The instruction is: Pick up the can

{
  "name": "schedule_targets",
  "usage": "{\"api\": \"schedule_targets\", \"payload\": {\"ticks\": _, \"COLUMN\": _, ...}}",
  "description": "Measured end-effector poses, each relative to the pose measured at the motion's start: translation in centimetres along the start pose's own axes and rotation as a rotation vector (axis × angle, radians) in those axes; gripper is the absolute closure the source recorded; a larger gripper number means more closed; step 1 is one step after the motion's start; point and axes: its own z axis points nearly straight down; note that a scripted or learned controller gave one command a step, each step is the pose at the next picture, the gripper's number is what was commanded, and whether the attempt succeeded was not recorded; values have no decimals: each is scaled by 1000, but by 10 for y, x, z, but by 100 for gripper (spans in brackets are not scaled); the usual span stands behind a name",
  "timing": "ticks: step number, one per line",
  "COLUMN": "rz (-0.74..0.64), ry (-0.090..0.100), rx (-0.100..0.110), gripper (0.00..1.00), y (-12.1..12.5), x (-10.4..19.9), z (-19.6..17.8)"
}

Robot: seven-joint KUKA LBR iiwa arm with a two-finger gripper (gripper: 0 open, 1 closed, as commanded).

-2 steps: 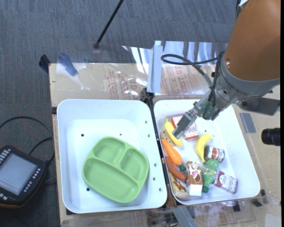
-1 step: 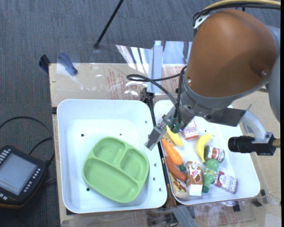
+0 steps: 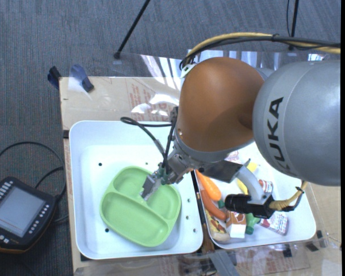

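Hovering low over the plate point(image 3: 132, 223) in the left bin point(image 3: 86, 154), my pincer point(image 3: 151, 187) is in the wrong place for the job. Whether it is open or closed I cannot tell from this slant, and no can is at it.

The can point(image 3: 267, 187) is, I think, the small white cylinder with a red label in the right bin point(image 3: 307, 226). It sits toward the far side, half hidden under my arm, well apart from the pincer. I judge that I am at the reaching step, with the grasp not yet begun.

The next move calls for lifting clear of the plate, crossing the wall between the bins and coming down over the can. The can is crowded by the other things in that bin, so the descent needs a clean line that does not knock them.

Counted: two bins side by side on the surface point(image 3: 103, 96); one green plate with two compartments, nothing in it; one can; two carrots point(image 3: 209, 188) lying near the dividing wall; one red and white packet point(image 3: 279, 223) at the near right of the right bin.
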Motion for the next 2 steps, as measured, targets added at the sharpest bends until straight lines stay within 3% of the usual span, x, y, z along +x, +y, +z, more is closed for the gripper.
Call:
{"api": "schedule_targets", "payload": {"ticks": 1, "rz": 13, "ry": 1, "rx": 4, "gripper": 100, "y": -1, "x": -4, "z": -8}}
{"api": "schedule_targets", "payload": {"ticks": 2, "rz": 249, "ry": -1, "rx": -2, "gripper": 100, "y": 24, "x": 46, "z": -50}}
